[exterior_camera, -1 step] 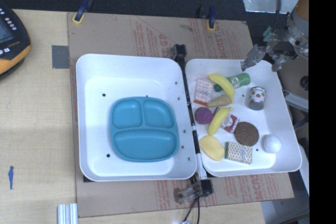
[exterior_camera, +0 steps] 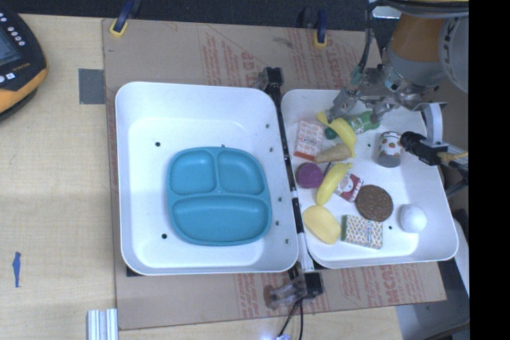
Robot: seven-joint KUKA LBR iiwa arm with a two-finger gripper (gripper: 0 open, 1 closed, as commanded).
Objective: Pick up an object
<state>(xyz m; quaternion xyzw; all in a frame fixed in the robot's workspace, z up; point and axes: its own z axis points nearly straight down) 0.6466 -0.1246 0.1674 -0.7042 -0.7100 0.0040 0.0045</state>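
One gripper (exterior_camera: 360, 102) | fingers unclear | over banana (exterior_camera: 344, 131), partly covered

Left bin (exterior_camera: 135, 171): divided plate (exterior_camera: 217, 195) inside, centred. Right bin (exterior_camera: 434, 239): cluttered with small items; cookie (exterior_camera: 374, 203) right of centre, ball (exterior_camera: 412, 217) beside it, near right wall.

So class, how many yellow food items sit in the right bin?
3: a banana beside the gripper, another banana mid-bin, a lemon at the front-left. Others may be hidden.
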